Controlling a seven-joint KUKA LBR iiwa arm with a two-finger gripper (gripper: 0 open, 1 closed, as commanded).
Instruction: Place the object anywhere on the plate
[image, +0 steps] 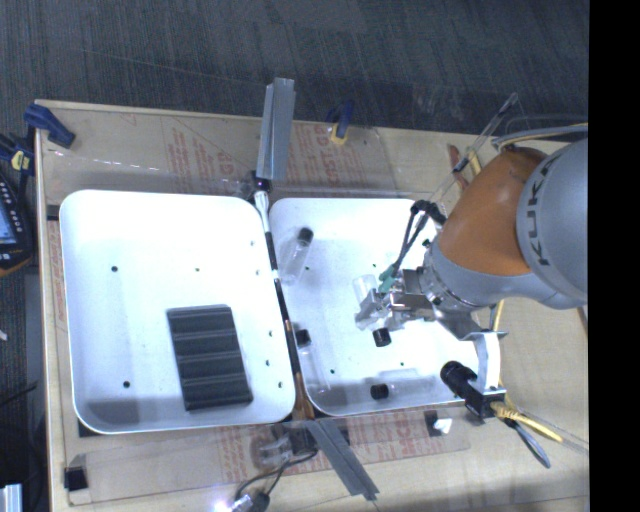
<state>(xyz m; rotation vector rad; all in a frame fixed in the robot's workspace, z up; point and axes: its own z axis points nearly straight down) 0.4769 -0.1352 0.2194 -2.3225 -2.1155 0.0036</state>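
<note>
progress looks early: dark ribbed plate (208, 357) lies in the left bin (90, 230), lower middle of the frame, with nothing on it. arm (520, 240) leans over the right bin (335, 215), its hand (378, 312) low near that bin's centre; i cannot tell how it stands. a clear tube with a dark cap (296, 250) lies upper left there, small dark pieces (379, 391) near the bottom. which one is the object is unclear, and the ridge between the bins has to be crossed.

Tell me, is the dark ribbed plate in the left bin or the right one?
Left bin. The dark ribbed plate lies flat on the left bin's floor, near its front edge.
</note>
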